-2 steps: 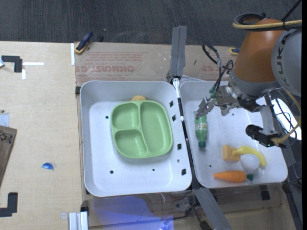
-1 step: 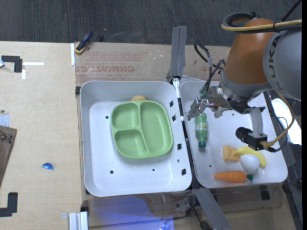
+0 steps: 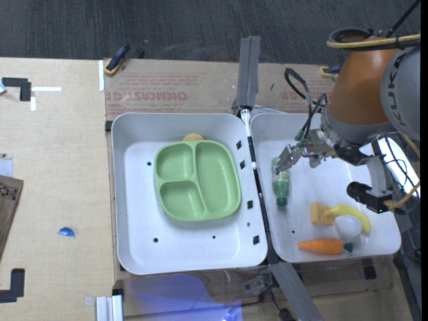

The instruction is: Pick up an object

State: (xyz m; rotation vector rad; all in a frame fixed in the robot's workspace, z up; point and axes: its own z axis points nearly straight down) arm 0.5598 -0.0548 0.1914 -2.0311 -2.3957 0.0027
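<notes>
Hovering over the green bottle [image 3: 281, 187], my gripper [image 3: 289, 160] sits at the bottle's far end, near the left wall of the right bin [image 3: 374, 246]. I cannot tell how it is set from this slant, and I see nothing pinched, so I judge this the approach step, with the grasp not yet made. The bottle lies on the bin floor, lengthwise from far to near, just beside the divide between the two bins. My next move calls for a short straight drop with the bottle's narrow width taken crosswise, keeping off that left wall, which leaves little room on one side. To the right the floor is open until the yellow block [image 3: 319, 213], banana [image 3: 353, 214], white egg [image 3: 348, 227] and carrot [image 3: 322, 247] clustered near the near right corner. In the left bin [image 3: 134, 246] a green divided plate [image 3: 198, 180] rests, well apart.
</notes>
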